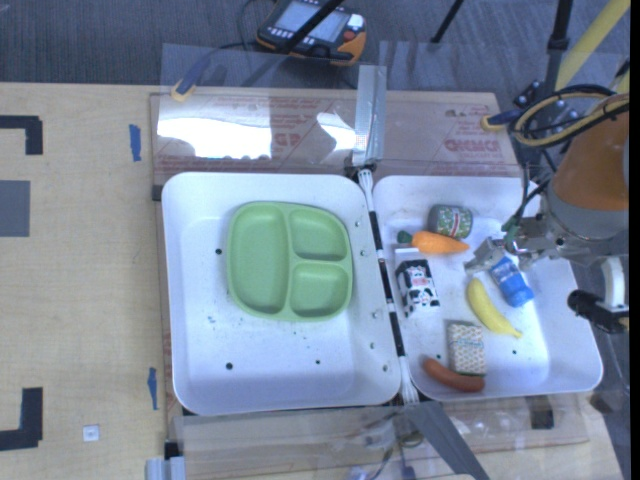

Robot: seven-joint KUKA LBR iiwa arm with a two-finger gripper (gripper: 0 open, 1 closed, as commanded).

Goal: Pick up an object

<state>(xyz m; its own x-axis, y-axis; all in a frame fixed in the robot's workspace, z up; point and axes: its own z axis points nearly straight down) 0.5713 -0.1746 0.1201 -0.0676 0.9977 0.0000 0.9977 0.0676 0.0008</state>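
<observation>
So the left bin [200,368] has a smooth green divided plate [290,260]. The right bin [570,358] has a black-and-white carton [417,285], glossy carrot [438,242], round can [451,219], brown sausage [452,374], textured box [466,347], curved banana [490,308]. The gripper [505,260] sits right over a blue bottle [514,283], can't tell if it's clamped.

**Arm reaching in from the right**

The grey KUKA arm with its orange band [590,168] enters from the view's right edge, wrist angled down and to the left. Its metal two-finger gripper [503,258] sits low, pointing leftward.
</observation>
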